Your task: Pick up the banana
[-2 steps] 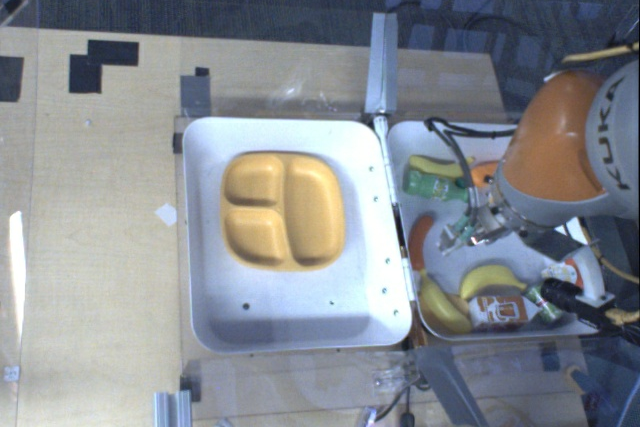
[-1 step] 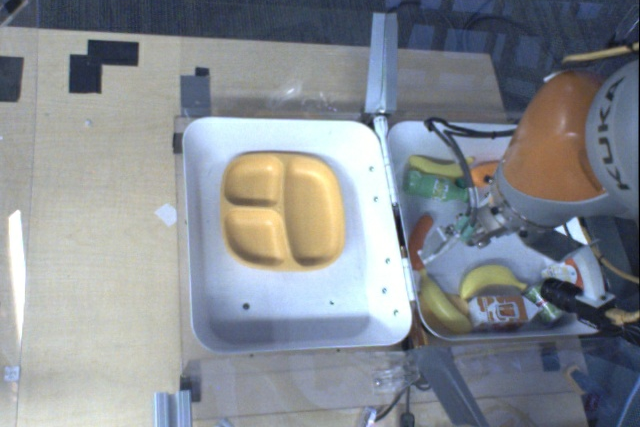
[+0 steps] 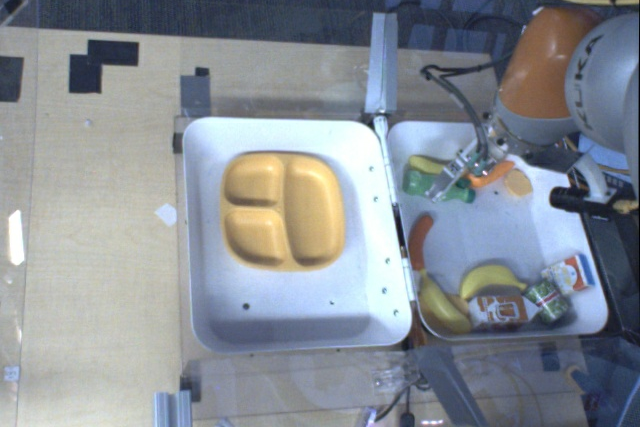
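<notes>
A yellow banana [image 3: 443, 305] lies in the front left corner of the right bin [image 3: 560, 245]. A second curved yellow fruit [image 3: 490, 277] lies just right of it, partly behind a brown and white carton [image 3: 497, 312]. My gripper [image 3: 460, 173] is at the far left of the same bin, well away from the banana. It sits low over a green toy [image 3: 437, 184] and beside an orange carrot [image 3: 490, 175].
A red sausage [image 3: 420, 237] lies along the right bin's left wall. A small orange piece [image 3: 518, 183] and green and red cartons [image 3: 558, 287] also sit in that bin. The left bin [image 3: 200, 245] holds a yellow divided plate [image 3: 284, 210].
</notes>
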You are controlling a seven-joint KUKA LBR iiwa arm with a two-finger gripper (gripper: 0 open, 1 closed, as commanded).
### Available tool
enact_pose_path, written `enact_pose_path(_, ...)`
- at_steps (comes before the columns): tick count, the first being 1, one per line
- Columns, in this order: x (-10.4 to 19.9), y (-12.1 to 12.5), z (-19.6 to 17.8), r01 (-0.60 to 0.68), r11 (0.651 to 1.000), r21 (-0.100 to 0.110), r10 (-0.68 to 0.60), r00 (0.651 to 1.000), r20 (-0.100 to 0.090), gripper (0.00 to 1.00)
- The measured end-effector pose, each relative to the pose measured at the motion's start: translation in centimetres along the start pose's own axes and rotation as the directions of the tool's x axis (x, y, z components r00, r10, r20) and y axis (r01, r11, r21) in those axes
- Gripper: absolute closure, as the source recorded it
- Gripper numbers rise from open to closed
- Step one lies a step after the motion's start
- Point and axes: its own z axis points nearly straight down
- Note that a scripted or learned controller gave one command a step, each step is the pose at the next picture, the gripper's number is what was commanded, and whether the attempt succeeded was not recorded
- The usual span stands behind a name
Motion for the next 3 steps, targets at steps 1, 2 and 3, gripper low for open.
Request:
enact_pose_path(1,-2.4,2.5,5.2,-0.091,0.996,0.005,0.091,0.996,-0.006,0.0)
enact_pose_path(2,-2.4,2.9,4.1,-0.083,0.997,-0.002,0.083,0.997,-0.001,1.0)
enact_pose_path(3,0.7,6.1,-4.6,-0.232,0.973,-0.001,0.232,0.973,0.0,1.0)
